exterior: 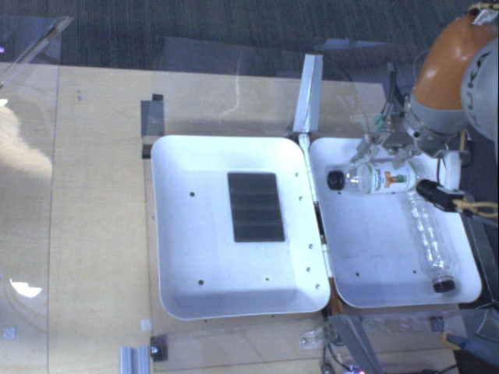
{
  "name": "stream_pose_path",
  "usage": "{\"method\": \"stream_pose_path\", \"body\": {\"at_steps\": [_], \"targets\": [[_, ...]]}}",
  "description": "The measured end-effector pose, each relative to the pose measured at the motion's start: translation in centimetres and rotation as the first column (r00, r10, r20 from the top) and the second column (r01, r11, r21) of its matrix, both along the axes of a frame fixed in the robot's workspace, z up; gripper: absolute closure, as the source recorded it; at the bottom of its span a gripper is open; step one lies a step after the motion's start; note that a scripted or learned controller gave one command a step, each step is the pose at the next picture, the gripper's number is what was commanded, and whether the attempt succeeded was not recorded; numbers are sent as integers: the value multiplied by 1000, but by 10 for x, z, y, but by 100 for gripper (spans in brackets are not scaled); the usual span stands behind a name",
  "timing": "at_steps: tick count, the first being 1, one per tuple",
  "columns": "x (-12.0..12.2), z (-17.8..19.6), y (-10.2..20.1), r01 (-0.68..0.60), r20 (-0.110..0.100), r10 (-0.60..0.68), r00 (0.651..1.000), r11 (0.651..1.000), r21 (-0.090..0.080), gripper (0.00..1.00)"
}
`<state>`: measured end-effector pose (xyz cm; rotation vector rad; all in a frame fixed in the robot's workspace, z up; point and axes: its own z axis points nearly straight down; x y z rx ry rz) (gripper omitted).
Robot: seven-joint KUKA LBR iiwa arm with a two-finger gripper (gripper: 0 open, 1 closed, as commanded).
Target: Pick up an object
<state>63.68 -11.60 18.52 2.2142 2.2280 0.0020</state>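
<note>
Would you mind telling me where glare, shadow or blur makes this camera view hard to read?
In the camera view, the two clear bottles nearly vanish against the white right bin, leaving only their black caps distinct; a soft shadow darkens the left bin along its lower edge; pale reflections streak the clear panel at left; the gripper is soft and cluttered.

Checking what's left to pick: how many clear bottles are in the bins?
2, both in the right bin: one bottle lying near its far edge, another lying along its right side. The arm may hide more.
</note>
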Motion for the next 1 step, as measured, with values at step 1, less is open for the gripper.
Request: {"method": "stream_pose_path", "body": {"at_steps": [1], "targets": [[8, -51, 3, -24, 7, 24, 1000, 1000, -1, 0]]}}
